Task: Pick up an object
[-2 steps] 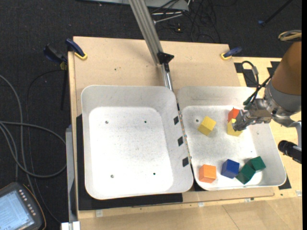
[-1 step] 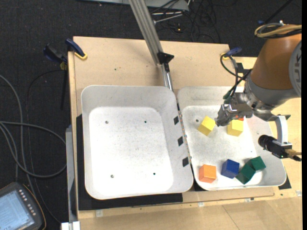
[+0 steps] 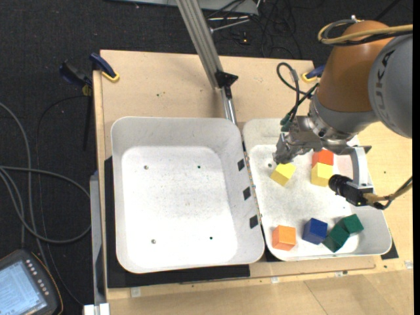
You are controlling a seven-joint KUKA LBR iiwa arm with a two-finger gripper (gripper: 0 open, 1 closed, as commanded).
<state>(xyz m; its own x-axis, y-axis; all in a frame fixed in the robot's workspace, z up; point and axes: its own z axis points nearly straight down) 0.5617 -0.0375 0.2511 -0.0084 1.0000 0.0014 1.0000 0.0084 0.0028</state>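
On the pale wooden worktop (image 3: pixel 170 77) sit two shallow white bins side by side, with dark carpet and loose black cables around the bench, a blue-and-yellow clamp (image 3: pixel 104 67) at its far left corner, and the corner of a screen low on the left. A grey metal pole (image 3: pixel 200 35) slants down to the gap between the bins. The left bin (image 3: pixel 125 176) holds only specks. The right bin (image 3: pixel 262 202) holds seven blocks: two yellow, two orange, one blue and two green. One yellow block (image 3: pixel 283 174) lies tilted at the near edge of the gripper (image 3: pixel 283 155), just below its tip and touching or nearly so; whether the fingers are spread or closed cannot be told. Beside it to the right are the second yellow block (image 3: pixel 322 174) and an orange block (image 3: pixel 323 157). Along the near rim lie the other orange block (image 3: pixel 283 237), the blue block (image 3: pixel 315 230) and the green blocks (image 3: pixel 344 231), huddled together.
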